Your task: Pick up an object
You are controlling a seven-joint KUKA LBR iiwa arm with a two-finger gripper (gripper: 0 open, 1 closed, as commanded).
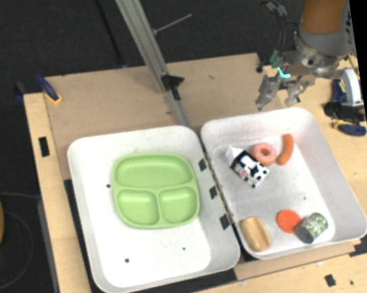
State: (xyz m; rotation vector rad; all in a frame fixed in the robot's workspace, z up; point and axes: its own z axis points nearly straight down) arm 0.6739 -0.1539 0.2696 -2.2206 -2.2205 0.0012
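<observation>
The pink ring (264,153), a small doughnut-shaped toy, is lying in the right bin (328,155), below the claw (281,92) and slightly to its left, well apart from it. It is looking light and probably soft or rubbery, so it is likely to give a little under a squeeze rather than slip; pinching across one side of the ring, through the hole, seems the surest hold. It is touching a black-and-white patterned block (248,168) on its far side from the claw's right, and an orange sausage-shaped piece (285,148) is sitting just beside it, almost straight beneath the claw. That crowding is leaving little room for fingers.

Further below the claw, near the bin's bottom edge, a tan bread-like piece (255,233), a flat orange disc (288,219) and a small green can (312,227) are resting, the can touching the disc. The can is looking stiff and smooth, so more likely to roll.

The claw is hovering over the bin's upper rim with its fingers spread apart, pinching nothing. Far to its lower left, a green divided plate (156,189) is lying in the left bin (95,217).
</observation>
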